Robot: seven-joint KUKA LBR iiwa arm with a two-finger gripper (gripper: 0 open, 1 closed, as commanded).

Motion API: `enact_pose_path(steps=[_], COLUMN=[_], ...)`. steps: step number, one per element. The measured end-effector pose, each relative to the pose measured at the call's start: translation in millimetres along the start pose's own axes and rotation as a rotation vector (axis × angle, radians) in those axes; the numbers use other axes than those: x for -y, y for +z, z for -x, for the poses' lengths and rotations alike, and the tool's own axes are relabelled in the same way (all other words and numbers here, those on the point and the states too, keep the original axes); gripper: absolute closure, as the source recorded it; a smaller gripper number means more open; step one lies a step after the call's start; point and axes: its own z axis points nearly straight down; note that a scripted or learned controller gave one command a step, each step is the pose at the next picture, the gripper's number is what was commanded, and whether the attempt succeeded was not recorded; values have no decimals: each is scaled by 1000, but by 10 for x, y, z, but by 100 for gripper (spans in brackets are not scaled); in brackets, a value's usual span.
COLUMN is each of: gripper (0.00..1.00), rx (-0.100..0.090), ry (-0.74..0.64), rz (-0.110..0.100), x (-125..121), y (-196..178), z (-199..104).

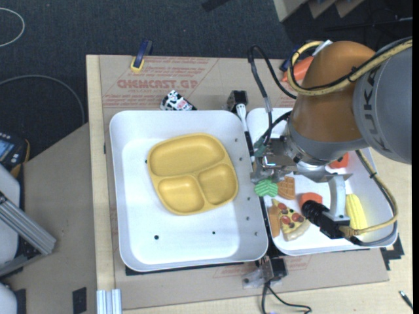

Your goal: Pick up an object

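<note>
My gripper (pixel 267 166) hangs low over the near-left part of the right bin (pixel 256 118), under the grey and orange arm. Just below its tip lies a green toy piece (pixel 266 189); I cannot see whether they touch. Beside the green piece is a brown waffle-like piece (pixel 287 188), and a pizza slice (pixel 289 220) lies nearer the front. A red-orange piece (pixel 311 198) and a yellow corn cob (pixel 355 212) lie further right. The arm hides the back of this bin.
The left bin (pixel 124 175) holds a yellow divided plate (pixel 190 173). Behind the bins, a small black-and-white toy (pixel 175 101) and a blue-and-yellow tool (pixel 139 56) rest on the cardboard bench top.
</note>
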Motion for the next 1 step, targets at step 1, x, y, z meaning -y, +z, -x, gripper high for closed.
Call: enact_pose_path(steps=[1], gripper=[100], rx=[2], ry=[6], rz=[0], x=[38], y=[207], z=[-60])
